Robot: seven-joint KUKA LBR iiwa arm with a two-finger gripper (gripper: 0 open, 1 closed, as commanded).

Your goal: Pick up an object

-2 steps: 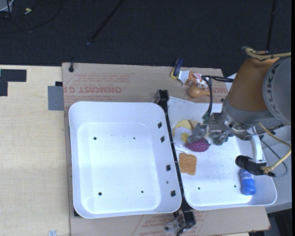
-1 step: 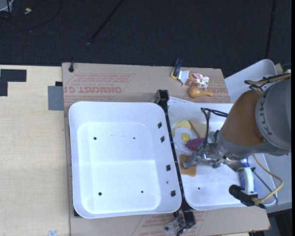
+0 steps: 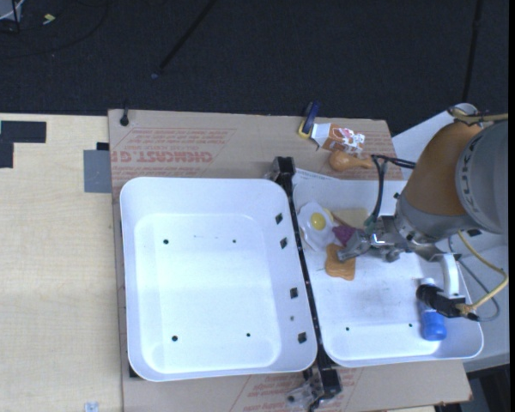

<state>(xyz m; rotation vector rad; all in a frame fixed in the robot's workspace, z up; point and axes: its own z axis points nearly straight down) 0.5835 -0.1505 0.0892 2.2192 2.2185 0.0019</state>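
Observation:
My gripper [image 3: 350,249] reaches in from the right and hangs low over the back left part of the right bin [image 3: 378,350]. Just under its tip lies a tan-orange piece [image 3: 341,267], with a small purple piece [image 3: 343,233] right behind it. Whether the gripper touches either one I cannot tell. A white fried-egg toy with a yellow yolk [image 3: 317,221] rests to the left, near the bin's left wall. A blue object [image 3: 432,325] sits by the bin's front right corner.
The left bin [image 3: 146,230] stands beside the right one, with a black divider [image 3: 293,256] between them. Behind the right bin, an orange and white packet [image 3: 345,148] and a blue-yellow clip [image 3: 309,120] lie on the cardboard.

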